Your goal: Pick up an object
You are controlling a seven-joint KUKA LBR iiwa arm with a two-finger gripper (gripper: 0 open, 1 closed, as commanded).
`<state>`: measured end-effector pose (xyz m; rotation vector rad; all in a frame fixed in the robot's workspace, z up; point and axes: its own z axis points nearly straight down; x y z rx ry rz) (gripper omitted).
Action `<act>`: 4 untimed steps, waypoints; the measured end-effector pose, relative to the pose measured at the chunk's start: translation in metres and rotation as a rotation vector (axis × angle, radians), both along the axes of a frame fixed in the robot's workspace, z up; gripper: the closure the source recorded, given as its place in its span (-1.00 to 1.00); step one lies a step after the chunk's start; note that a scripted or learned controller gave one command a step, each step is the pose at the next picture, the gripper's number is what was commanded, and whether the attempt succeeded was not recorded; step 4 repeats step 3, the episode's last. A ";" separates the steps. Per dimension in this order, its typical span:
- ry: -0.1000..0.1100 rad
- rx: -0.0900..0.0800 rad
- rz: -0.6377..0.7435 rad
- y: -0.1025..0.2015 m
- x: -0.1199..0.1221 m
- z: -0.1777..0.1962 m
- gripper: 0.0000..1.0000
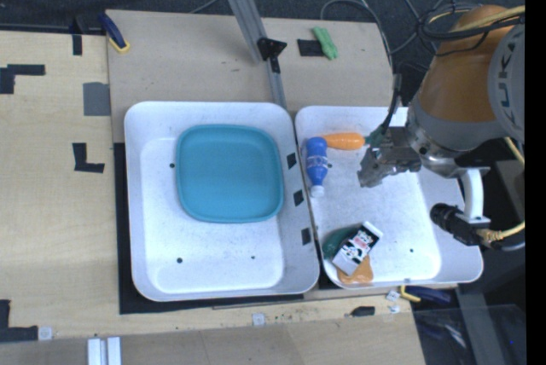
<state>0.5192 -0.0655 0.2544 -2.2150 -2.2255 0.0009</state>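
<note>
Three candidate objects sit in the right bin (426, 261): an orange carrot (345, 141) just beside the gripper (375, 171), a blue bottle (316, 160) past it, and a black-and-white packet (356, 247) well apart, so a descent between them risks closing on nothing; finger state cannot be told.

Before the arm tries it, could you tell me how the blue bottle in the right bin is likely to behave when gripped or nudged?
The blue bottle lies on its side against the bin's left wall, so a nudge would probably roll it or pivot it along that wall. Its rounded, smooth-looking body may slip in the claw. It looks small and plastic, likely light and fairly stiff.
</note>
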 end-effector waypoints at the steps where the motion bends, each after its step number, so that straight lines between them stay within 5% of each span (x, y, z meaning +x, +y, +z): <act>1: -0.001 0.000 0.000 0.048 0.004 0.002 1.00; 3: 0.000 0.000 -0.001 0.150 0.012 -0.003 1.00; 4: 0.000 0.000 -0.001 0.150 0.012 -0.003 1.00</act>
